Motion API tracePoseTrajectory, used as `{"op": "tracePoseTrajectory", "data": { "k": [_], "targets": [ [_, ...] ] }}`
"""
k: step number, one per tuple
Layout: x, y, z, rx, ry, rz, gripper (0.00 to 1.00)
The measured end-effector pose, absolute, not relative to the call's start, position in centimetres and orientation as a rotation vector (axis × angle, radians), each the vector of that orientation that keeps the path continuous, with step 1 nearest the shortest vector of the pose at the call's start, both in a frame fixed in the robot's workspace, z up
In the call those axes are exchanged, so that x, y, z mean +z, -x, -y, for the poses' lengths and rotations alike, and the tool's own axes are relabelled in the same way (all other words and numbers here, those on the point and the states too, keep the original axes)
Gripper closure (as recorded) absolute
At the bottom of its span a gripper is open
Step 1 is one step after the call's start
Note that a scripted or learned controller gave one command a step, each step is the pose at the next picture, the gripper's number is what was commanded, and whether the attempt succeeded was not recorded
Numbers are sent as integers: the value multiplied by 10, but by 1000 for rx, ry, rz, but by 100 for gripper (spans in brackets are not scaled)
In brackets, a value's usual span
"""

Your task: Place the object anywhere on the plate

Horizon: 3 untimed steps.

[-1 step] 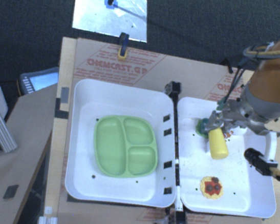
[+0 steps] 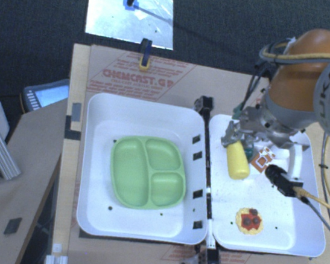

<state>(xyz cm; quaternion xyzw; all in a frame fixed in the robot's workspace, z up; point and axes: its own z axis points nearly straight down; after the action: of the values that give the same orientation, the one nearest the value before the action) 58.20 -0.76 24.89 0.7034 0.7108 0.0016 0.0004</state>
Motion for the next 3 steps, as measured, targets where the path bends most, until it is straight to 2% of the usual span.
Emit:
{"op": "tracePoseTrajectory", "data": {
  "k": [1,2,3],
  "targets": [
    [238,-598,-37,4,-2211,-2232,100],
    [222,-605,-94,3,-2211,-2233,100],
    [234,-615,-145,7,-2211,-2232,100]
  ]
}}
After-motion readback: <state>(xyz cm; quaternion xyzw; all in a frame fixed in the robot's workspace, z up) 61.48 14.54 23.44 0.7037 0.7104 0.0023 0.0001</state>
